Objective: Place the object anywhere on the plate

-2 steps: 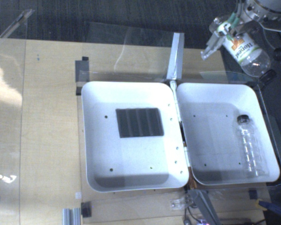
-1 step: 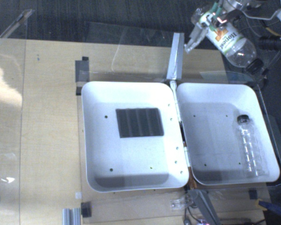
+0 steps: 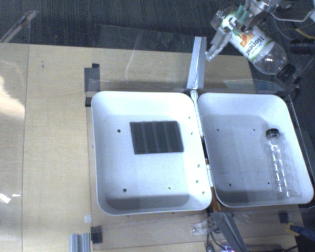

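High at the back right, above the far edge of the right bin [image 3: 236, 105], my gripper [image 3: 232, 30] is shut on a clear plastic bottle [image 3: 262, 50] with an orange and white label. The bottle hangs in the air, tilted, its base pointing down and to the right. One grey finger [image 3: 214, 46] sticks out down and to the left. The plate [image 3: 156, 137], a dark grey ribbed rectangle, lies flat in the middle of the left bin [image 3: 110, 114], well to the left of and below the gripper.
A second clear bottle [image 3: 278, 161] without a label lies lengthwise along the right side of the right bin. A metal bar [image 3: 195, 64] stands behind the seam between the bins. Cables and dark fittings crowd the far right.
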Tool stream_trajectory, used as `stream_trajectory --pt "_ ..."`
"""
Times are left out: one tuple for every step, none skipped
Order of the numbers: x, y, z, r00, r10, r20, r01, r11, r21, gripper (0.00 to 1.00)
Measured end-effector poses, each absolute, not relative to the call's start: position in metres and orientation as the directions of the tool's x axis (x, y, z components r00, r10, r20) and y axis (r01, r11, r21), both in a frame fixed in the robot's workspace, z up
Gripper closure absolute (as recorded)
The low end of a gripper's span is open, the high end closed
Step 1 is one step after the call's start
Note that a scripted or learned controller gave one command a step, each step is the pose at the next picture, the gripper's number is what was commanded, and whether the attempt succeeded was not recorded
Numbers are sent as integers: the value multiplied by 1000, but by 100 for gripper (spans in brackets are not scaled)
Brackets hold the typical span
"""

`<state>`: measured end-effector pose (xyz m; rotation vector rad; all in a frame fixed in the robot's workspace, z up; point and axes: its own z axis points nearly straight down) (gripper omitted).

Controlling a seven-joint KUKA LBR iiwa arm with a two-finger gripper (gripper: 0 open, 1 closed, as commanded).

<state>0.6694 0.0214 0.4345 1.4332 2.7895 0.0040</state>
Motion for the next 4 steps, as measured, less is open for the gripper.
stream_trajectory --pt "669 78 436 -623 782 -4 782 623 8 0" --pt "663 131 436 -780 625 -6 625 780 8 0" --pt "658 123 436 -781 625 -3 625 781 5 0" --pt "663 170 429 -926 377 -7 377 926 6 0"
